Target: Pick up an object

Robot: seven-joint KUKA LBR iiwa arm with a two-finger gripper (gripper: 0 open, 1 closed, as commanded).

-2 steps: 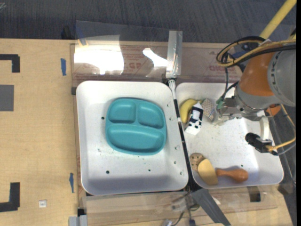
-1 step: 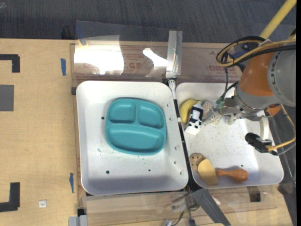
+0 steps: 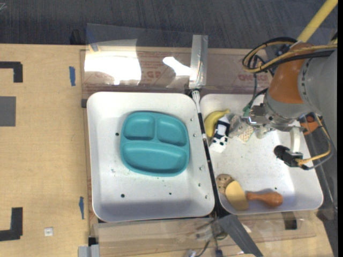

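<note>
Pale wooden counter (image 3: 37, 159) carries two white bins side by side. At the left bin's (image 3: 102, 197) middle lies a teal divided plate (image 3: 155, 143). Inside the right bin (image 3: 311, 194), a banana (image 3: 213, 119) and a black-and-white toy (image 3: 221, 134) sit at the far left corner, a wooden brush (image 3: 252, 197) along the near edge. Near the far edge, the pincer (image 3: 248, 123) hangs over a small speckled object (image 3: 244, 135); its spread cannot be judged.

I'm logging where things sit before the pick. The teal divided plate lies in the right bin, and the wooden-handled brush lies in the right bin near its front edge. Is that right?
Not quite. The camera view shows the teal divided plate lying in the left bin, not the right one. The wooden-handled brush does lie in the right bin near its front edge.
</note>
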